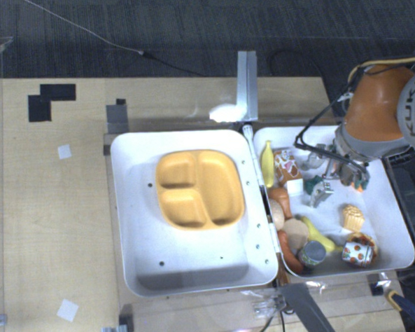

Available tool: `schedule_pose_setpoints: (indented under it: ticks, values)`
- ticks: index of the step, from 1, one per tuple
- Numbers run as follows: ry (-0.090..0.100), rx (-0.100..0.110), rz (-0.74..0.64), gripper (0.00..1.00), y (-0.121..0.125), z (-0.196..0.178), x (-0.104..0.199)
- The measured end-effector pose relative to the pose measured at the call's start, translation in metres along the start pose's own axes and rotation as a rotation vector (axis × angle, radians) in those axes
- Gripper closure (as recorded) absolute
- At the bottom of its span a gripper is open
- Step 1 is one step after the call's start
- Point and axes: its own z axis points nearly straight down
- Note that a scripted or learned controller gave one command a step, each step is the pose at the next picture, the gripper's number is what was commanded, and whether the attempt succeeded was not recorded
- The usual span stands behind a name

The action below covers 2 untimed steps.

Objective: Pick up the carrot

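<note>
1. The carrot (288,253) is seen in the right bin (400,220), against its left wall, at the front of the toy-food pile.
2. The pincer (319,188) is poised above that bin's rear middle; whether it is apart or together cannot be told.
3. The approach step is judged to be in hand; nothing is seen held.
4. A shift toward the bin's front-left corner, then a descent, is called for.

A tray (198,188) sits in the left bin (136,201). The right bin (396,220) beside it holds the carrot (290,256), near the left bin.
</note>
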Motion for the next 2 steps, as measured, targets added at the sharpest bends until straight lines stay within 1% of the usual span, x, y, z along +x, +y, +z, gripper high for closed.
schedule_pose_setpoints:
  ticks: [1,2]
  values:
    - [-0.002,0.003,0.340,0.00,-0.059,-0.001,0.060]
    - [-0.005,0.003,0.318,0.00,-0.048,-0.003,0.117]
